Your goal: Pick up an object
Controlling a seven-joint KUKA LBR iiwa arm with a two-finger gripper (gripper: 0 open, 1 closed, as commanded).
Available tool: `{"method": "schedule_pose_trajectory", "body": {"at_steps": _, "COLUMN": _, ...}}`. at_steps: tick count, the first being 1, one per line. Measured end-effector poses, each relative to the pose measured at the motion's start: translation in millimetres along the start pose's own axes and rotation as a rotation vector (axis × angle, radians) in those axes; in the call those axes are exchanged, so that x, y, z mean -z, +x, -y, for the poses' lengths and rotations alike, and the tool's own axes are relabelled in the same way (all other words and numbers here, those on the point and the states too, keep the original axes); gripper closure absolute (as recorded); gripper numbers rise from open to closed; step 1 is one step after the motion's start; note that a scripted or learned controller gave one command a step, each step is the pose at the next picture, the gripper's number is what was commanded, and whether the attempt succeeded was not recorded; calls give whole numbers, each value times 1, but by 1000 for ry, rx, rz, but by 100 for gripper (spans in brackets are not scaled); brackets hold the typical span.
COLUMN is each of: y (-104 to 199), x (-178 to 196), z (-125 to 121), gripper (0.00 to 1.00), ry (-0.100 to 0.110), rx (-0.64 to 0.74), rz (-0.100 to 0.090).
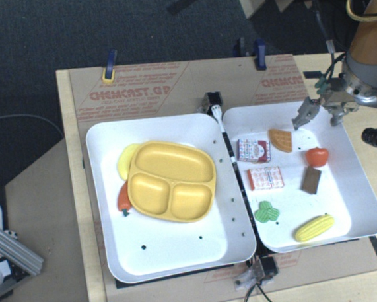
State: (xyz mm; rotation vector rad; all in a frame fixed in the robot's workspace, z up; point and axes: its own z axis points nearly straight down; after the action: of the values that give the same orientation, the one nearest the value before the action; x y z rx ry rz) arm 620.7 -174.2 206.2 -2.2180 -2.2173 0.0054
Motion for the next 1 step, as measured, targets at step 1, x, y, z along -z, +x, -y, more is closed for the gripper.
{"method": "schedule_pose_trajectory", "body": {"at_steps": 1, "y": 4, "x": -54, "z": -10, "gripper": 0, "ry": -1, "rx": 3, "rz": 0}}
